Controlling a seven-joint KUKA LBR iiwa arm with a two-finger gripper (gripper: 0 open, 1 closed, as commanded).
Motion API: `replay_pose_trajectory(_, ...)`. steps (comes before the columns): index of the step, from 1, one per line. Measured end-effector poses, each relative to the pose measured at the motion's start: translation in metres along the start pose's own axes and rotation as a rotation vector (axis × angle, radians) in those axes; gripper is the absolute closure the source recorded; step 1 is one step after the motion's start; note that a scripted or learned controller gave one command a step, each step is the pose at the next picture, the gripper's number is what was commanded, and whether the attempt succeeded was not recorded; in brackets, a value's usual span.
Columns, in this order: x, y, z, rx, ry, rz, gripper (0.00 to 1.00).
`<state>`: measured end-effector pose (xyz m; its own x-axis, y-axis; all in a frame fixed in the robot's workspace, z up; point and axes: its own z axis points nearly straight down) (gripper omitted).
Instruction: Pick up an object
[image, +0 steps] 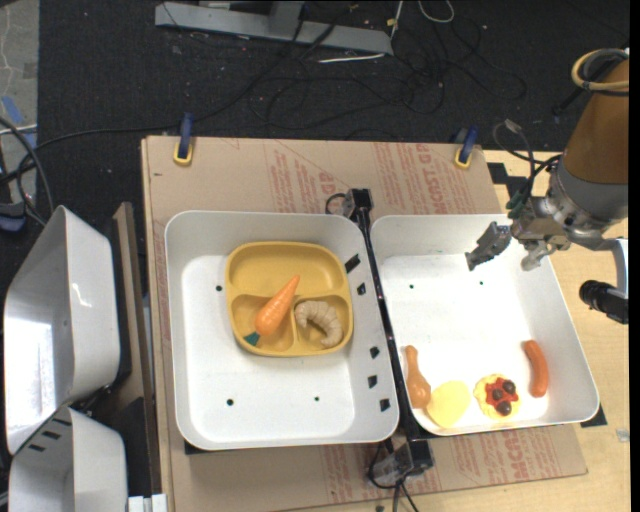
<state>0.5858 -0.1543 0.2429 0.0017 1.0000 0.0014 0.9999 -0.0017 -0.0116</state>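
Objects lie along the near edge of the right bin (560, 330): an orange drumstick (415, 377), a yellow disc (450, 401), a small pizza toy (497, 394) and a sausage (538, 367). In the left bin (190, 330), a yellow divided plate (250, 270) holds a carrot (277, 305) and a pale shrimp (320, 321). Farther back, the claw (510, 247) hangs over the right bin's far side, its fingers apart and gripping nothing. Beyond, clamps hold the cardboard-covered bench (420, 170).

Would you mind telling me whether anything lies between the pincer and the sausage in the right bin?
Nothing visible does. The pincer hangs over the right bin's far end, and bare white floor separates it from the sausage near the front.
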Motion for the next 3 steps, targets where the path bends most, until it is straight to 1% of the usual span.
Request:
replay_pose_trajectory(1, 0.0, 0.002, -0.006, -0.011, -0.002, -0.002, 0.0)
replay_pose_trajectory(2, -0.003, -0.003, 0.056, -0.005, -0.001, 0.0, 0.0)
replay_pose_trajectory(3, -0.002, 0.004, 0.116, -0.006, 0.0, -0.001, 0.0)
